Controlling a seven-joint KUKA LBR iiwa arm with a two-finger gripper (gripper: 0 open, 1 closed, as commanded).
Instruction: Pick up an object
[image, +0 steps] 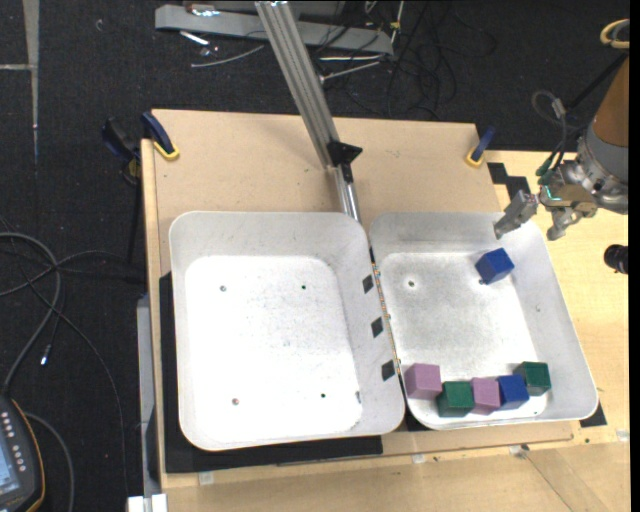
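The gripper (538, 215) is hanging spread open and holding nothing above the right bin's (450, 320) far right corner. The lone blue cube (494, 265) is sitting just near of it, seemingly the easiest target, clear of the five cubes (478, 388) crowding the near edge.

Even overhead light from where I sit, white bins (270, 330) bright but not blown out, soft shadows, mild grain, dark floor (70, 60) murky.

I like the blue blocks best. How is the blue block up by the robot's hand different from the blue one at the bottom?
The upper blue block sits alone near the top of the right bin, close to the hand; the lower blue block is squeezed into a row with purple and green blocks along the bottom edge. The upper one is turned cornerwise and fully visible; the lower one is partly hidden by neighbours. Both are blue, similar in size, and lie in the same bin.
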